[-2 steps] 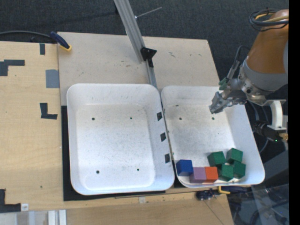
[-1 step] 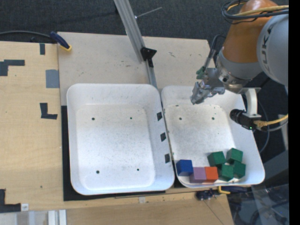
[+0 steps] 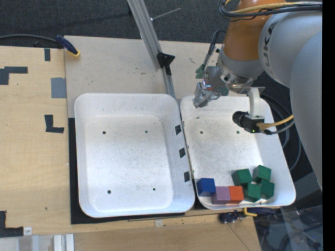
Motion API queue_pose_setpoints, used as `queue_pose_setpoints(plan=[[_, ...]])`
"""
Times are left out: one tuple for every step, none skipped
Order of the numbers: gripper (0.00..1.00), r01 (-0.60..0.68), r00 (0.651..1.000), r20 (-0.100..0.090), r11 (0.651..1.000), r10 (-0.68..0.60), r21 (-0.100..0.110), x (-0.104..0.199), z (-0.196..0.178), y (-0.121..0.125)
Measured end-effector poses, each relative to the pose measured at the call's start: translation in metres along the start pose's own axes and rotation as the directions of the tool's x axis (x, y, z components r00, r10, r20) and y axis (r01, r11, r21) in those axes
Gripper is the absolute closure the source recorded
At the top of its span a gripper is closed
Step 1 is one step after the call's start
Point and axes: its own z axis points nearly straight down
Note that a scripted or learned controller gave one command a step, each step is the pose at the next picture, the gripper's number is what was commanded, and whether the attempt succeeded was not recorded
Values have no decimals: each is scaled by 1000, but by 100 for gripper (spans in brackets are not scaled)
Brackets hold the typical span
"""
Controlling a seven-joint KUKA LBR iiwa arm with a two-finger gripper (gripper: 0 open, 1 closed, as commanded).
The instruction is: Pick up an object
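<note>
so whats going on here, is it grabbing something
Not yet. The arm reaches in from the right and its gripper hovers at the far edge of the right bin, with nothing between its fingers. The blocks sit bunched at that bin's near edge: a blue block, a purple block, an orange block and several green blocks. The left bin stands beside it.

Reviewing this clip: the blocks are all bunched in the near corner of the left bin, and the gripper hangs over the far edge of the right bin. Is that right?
Not quite. The blocks, the blue block among them, lie in the near corner of the right bin, not the left bin. The camera view shows this. The gripper does hang over the far edge of the right bin.
</note>
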Motion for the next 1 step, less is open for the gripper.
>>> queue_pose_setpoints(plan=[[100, 0, 1000, -1, 1000, 0, 0, 55, 2, 23]])
